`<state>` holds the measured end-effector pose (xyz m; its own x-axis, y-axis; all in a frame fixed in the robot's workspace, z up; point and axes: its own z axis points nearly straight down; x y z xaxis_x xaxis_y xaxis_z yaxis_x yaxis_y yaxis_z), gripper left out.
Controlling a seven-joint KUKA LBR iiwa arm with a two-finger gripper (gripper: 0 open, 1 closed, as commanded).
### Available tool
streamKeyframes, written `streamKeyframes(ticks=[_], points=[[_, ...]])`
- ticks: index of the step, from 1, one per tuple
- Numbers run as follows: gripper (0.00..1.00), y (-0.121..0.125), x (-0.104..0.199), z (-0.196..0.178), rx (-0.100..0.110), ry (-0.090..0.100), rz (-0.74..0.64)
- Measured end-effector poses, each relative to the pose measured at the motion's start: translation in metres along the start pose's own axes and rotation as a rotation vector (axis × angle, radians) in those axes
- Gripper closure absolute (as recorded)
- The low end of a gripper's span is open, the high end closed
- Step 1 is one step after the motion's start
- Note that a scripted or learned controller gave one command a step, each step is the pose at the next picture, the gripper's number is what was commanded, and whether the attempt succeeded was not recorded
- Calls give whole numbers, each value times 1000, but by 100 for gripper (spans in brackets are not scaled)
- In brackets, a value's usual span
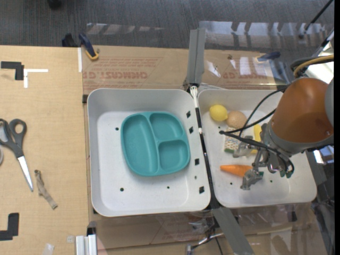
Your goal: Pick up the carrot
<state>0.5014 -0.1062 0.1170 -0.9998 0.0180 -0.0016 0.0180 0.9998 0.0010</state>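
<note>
Camera view puts us above two white bins set side by side, and we see the carrot (235,169) lying on the floor of the right bin (297,194), towards its left wall, its length running roughly left to right. The gripper (249,181) hangs over the same bin, just to the right of the carrot and slightly nearer to us; its tip sits right beside the carrot's right end, though we cannot tell whether they touch. We also cannot tell how the gripper is set, since cables and the wrist hardware crowd that spot, and we see nothing clearly gripped in it. The arm (303,113), with its orange band, comes in from the right above it. Further back in that bin lie a lemon (218,112) and an egg-like brown item (237,119), touching. The left bin (101,158) holds a teal divided plate (156,143). On the bench at far left lie scissors (17,142).
</note>
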Motion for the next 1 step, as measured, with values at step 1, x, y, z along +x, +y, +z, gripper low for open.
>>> streamKeyframes(ticks=[1], points=[[0, 6, -22, 25, 0, -1, 52]])
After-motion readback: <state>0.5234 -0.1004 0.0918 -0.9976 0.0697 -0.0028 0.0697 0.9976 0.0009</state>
